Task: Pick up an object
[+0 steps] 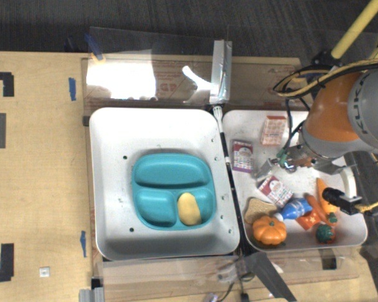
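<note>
the likeliest target, as i read it, is the small printed packet [275, 190] lying in the right bin [359, 234], about mid-bin and turned so its long axis runs from upper left down to lower right. it sits just below and slightly left of the gripper [288, 160], close enough that a short descent would meet it. that is the relation i care about: the packet lies toward the near rim from the tool, not under it.

whether the gripper is spread or pressed together i cannot tell; the metal at the tip is a small dark tangle from up here, and i see nothing pinched in it.

around the packet: a blue piece [294, 209] touching its lower right end, an orange pumpkin [269, 230] nearer the front rim, a carrot-like toy [321, 201] to the right, and two more flat packets, one [243, 155] by the dividing wall and one [273, 130] near the back.

the arm [340, 115] comes in from the right, its orange band over the bin's far right corner, wrist angled down and leftward.

the left bin [107, 168] holds a teal divided tray [170, 172] with a yellow lemon-like thing [189, 208] in its lower right compartment, well apart from the tool.
</note>
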Available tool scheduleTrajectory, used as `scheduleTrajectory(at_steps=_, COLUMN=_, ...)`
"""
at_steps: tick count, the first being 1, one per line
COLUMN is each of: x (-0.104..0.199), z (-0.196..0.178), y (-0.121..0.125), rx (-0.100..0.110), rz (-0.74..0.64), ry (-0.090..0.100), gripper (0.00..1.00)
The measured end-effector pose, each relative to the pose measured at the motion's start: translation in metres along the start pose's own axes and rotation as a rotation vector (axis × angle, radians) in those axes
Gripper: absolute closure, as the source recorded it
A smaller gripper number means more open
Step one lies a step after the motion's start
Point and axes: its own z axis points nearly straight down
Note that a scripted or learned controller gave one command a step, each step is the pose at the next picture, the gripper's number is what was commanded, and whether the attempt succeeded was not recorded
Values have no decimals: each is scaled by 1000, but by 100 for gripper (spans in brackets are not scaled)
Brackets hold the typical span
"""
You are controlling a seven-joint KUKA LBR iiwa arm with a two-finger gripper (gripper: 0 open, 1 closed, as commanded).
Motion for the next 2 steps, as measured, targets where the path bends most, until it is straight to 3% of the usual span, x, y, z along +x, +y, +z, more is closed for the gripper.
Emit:
scheduleTrajectory(at_steps=1, x=16, z=-1, y=-56, rx=-2, rz=-17, ry=0, gripper=0)
scheduleTrajectory(at_steps=2, x=14, z=-12, y=-54, rx=-11, rz=-15, ry=-5, gripper=100)
